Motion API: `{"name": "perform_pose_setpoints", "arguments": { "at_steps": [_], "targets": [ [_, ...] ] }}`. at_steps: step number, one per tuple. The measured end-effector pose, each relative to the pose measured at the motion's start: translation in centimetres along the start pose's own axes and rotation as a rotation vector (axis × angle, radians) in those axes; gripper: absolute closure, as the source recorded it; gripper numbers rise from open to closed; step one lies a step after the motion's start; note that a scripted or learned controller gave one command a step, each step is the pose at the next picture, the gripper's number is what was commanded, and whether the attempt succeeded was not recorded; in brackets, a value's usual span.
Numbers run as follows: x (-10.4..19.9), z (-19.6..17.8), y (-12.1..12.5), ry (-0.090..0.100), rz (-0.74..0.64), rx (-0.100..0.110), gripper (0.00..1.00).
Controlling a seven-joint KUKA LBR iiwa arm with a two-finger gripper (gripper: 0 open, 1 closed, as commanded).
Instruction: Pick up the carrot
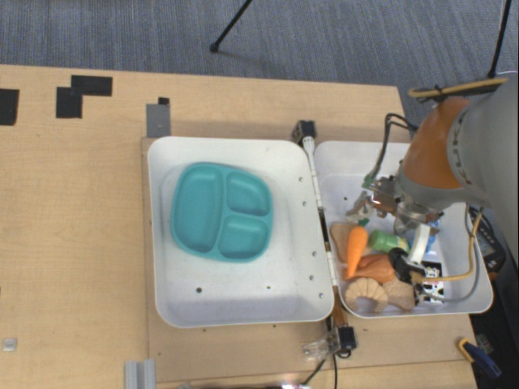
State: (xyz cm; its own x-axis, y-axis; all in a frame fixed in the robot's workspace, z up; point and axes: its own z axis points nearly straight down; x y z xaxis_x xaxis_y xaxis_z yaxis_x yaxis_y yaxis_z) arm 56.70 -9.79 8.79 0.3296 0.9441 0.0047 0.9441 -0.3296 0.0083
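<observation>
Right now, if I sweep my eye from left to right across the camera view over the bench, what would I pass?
Black square markings on the wooden bench → teal plastic divided plate in the left white bin → orange carrot in the right white bin → small green toy piece → grey arm with orange band.

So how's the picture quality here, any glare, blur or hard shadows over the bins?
Camera view: light is even and soft, with faint shadows inside the left bin around the teal plate. The white bin floors look bright but not blown out. The carrot is reasonably sharp; the arm at the right edge is slightly soft.
</observation>
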Motion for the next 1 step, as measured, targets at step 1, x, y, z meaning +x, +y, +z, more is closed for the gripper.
{"name": "perform_pose_setpoints", "arguments": {
  "at_steps": [1],
  "targets": [
    [-0.08, -0.10, -3.64, -0.001, 0.061, -0.005, 0.00]
  ]
}}
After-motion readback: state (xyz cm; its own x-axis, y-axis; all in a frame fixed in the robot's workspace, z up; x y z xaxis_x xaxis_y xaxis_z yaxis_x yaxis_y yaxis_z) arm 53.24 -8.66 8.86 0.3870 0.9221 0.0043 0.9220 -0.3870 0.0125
